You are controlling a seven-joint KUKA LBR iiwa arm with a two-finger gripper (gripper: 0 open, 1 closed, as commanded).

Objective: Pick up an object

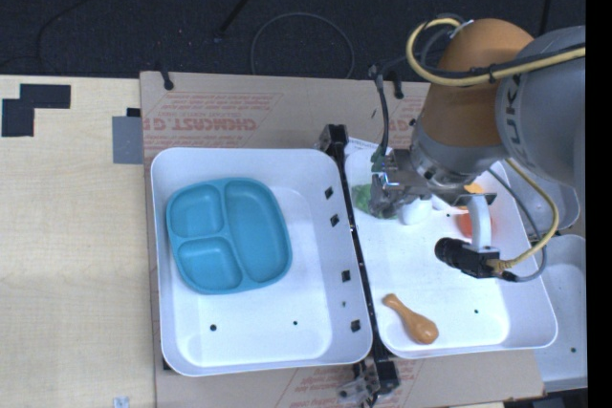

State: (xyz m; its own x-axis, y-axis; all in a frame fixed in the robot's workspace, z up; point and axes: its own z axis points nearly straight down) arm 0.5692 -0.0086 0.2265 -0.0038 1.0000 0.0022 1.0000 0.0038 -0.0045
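My gripper [384, 199] reaches down into the back left part of the right bin [449, 301], right beside a small green object [364, 197]. The arm's wrist hides most of the fingers. An orange gourd-shaped toy [412, 319] lies near the right bin's front edge. A small white object [413, 212] sits just right of the gripper. An orange and white item [472, 220] lies further right, partly under the arm and its cable.
The left bin [239, 330] holds a blue three-compartment plate [229, 234]. A black divider [346, 239] runs between the bins. A black fitting with yellow cable [469, 258] hangs over the right bin's middle. The arm's bulk [497, 110] covers the right bin's back.
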